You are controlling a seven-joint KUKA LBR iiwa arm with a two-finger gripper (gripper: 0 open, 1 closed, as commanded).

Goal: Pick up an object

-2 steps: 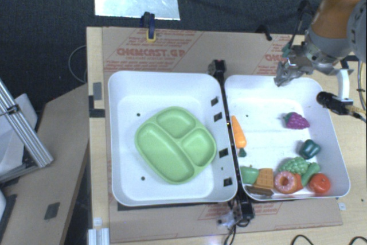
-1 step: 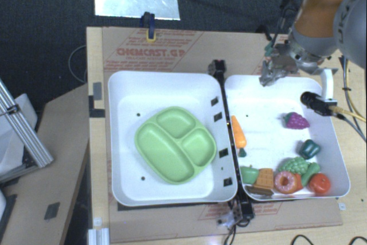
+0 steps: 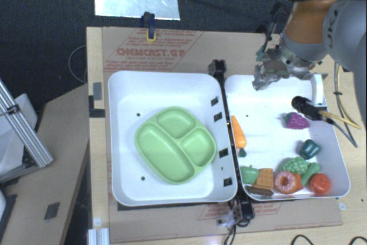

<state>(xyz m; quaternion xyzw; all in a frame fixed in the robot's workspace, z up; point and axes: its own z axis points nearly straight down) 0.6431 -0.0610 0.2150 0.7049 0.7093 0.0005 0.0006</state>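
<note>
Toy food lies in the right bin (image 3: 331,140): carrot (image 3: 238,133) against the left wall; grapes (image 3: 296,120) mid-right; green pepper (image 3: 309,148), broccoli (image 3: 297,166), donut (image 3: 285,182), tomato (image 3: 320,183) and waffle (image 3: 264,180) crowded at the near edge. Probably light, hard, slick plastic. The carrot lies apart; take it across its middle. Gripper (image 3: 265,78) hovers at the far end; finger state: cannot tell. Left bin (image 3: 123,94) holds a green divided plate (image 3: 175,145).

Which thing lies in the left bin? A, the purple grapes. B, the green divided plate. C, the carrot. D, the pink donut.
B: the green divided plate sits alone in the left bin, while the toy foods lie in the right bin.
</note>
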